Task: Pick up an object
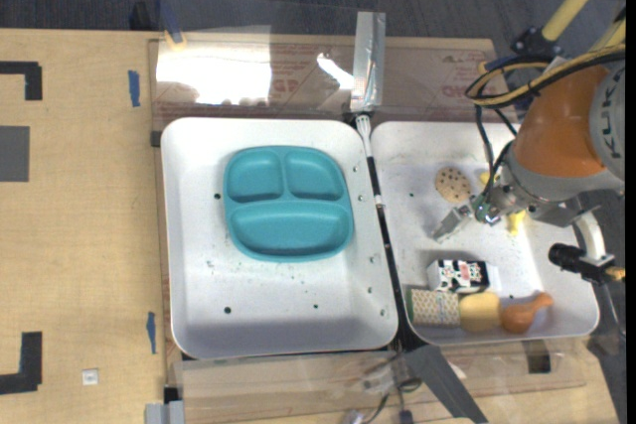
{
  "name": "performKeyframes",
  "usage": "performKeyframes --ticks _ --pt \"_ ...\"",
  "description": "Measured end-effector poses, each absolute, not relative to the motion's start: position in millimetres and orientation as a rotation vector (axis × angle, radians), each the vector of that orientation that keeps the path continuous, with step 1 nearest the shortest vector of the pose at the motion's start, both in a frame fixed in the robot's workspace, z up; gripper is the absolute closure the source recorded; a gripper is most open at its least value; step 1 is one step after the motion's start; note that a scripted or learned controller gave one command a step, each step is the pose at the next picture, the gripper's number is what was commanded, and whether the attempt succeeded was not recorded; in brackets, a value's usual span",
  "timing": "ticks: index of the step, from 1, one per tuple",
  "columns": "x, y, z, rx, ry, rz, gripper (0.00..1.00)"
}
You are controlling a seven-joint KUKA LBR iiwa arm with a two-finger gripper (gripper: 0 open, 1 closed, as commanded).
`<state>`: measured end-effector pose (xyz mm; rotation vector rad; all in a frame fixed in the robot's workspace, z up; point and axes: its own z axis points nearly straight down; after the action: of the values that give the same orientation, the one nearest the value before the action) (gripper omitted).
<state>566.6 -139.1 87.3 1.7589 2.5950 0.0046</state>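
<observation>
Objects for picking crowd the right bin (417, 149), where the arm can reach them: a speckled cookie (452, 181) at 12 o'clock, and at 6 o'clock a black-and-white carton (458, 274) above a bread roll (479, 312) whose long axis seems to run 9-to-3. The end effector (452, 221) hangs low at the bin's centre, fingers apparently apart, gripping nothing. The left bin (189, 213) holds a teal divided plate (287, 203).
</observation>
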Motion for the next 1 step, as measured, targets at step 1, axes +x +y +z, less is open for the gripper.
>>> performKeyframes --ticks 1 --pt "668.1 -139.8 114.8 2.349 2.081 0.005 0.00"
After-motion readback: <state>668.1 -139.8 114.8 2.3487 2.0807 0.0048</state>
